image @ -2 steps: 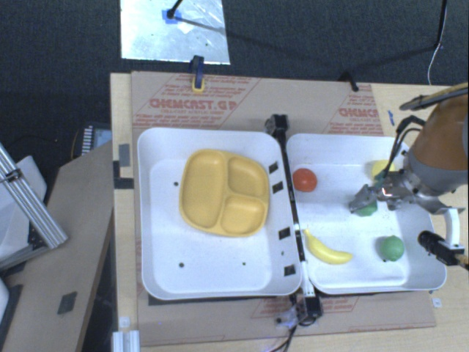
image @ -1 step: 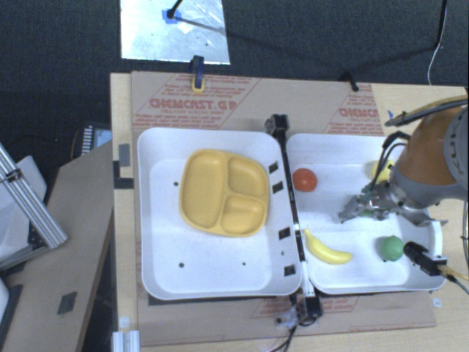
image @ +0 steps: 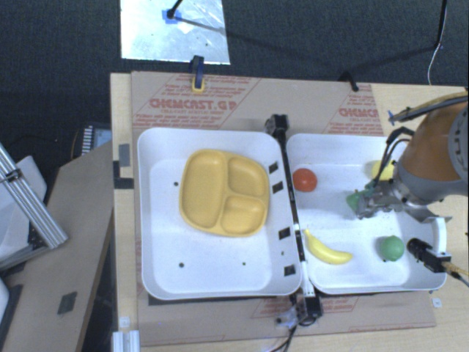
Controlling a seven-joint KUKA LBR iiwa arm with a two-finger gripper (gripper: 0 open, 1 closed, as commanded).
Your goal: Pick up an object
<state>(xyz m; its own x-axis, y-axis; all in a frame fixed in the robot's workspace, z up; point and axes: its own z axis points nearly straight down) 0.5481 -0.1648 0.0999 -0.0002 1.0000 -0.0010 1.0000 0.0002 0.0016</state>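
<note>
end effector [image: 364, 202] down in right white bin [image: 333, 284] on small dark-green obj [image: 355, 199] | open/closed can't be told | obj prob light, rigid plastic, slick – best taken across its middle | green ball [image: 392, 248], yellow banana [image: 327, 249] seen nearby

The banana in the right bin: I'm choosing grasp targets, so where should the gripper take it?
Grip the banana across its thick middle, coming straight down from above. It lies flat on the bin floor, clear of the tomato and green ball, but its left tip nears the bin wall.
</note>
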